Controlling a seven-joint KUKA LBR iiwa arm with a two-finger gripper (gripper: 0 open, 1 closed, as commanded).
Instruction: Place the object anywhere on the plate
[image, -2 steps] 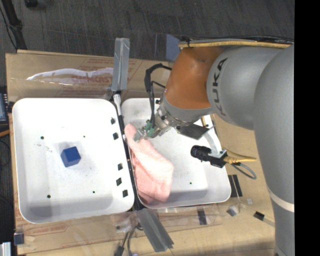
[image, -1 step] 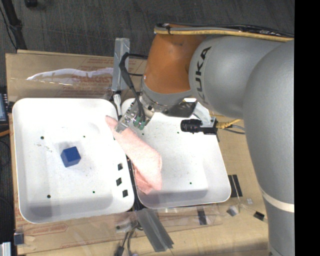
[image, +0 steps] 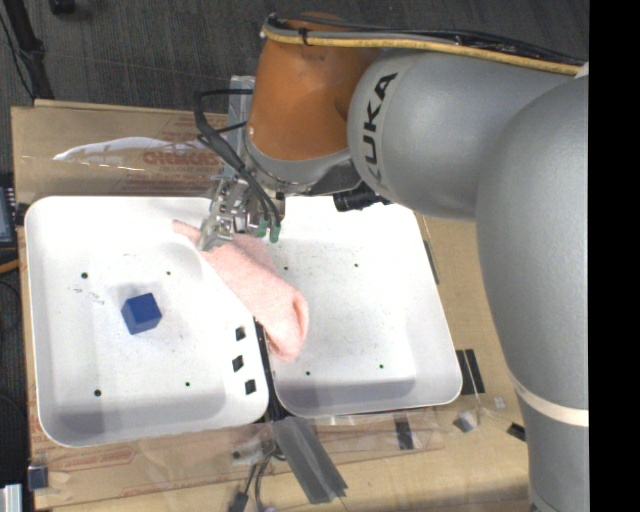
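Gripper (image: 240, 228), at the far seam between the bins, is pinched on the pink cloth's (image: 262, 290) far end, which drapes across the divider (probably mid-transfer); left lies a blue cube (image: 142, 312); no plate visible

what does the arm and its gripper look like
The arm is bulky, rounded and grey, with dark KUKA lettering and an orange band above the wrist. Black cables loop beside the wrist. The gripper is small, metallic, with green-tipped parts.
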